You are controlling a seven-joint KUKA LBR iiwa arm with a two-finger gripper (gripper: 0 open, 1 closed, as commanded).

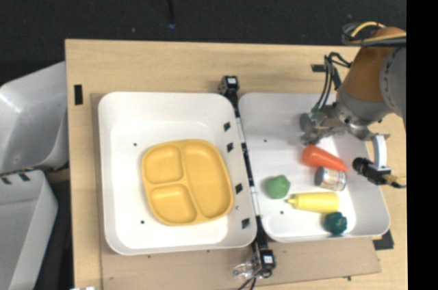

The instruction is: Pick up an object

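Orange carrot [324, 157] is your closest target: it sits in the right bin [274, 117], touching the gripper [313, 135] just above it. You can't tell how the jaws stand. 1 yellow bottle [313, 201] lies below the carrot, green ball [276, 187] lower-left.

Divided tray [186, 182] sits in the left bin [113, 145]; right bin [274, 117] holds 5 items, pincer [313, 128] at 12 o'clock.
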